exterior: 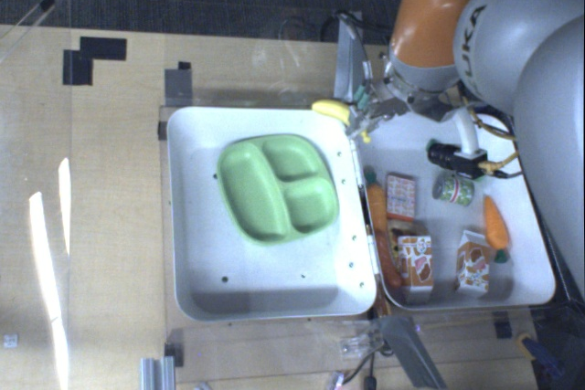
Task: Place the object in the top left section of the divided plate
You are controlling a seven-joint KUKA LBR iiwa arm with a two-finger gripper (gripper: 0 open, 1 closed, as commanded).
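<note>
Camera view, yellow banana [331, 110] just left of pincer [364, 116], grip state unclear

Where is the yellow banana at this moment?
The banana lies at the top edge of the left bin, near its right corner, above the green plate and beside the pincer.

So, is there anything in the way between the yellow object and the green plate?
Nothing visible. The yellow object sits at the far rim of the left bin, beside the gripper. Between it and the plate there is only bare bin floor.
</note>
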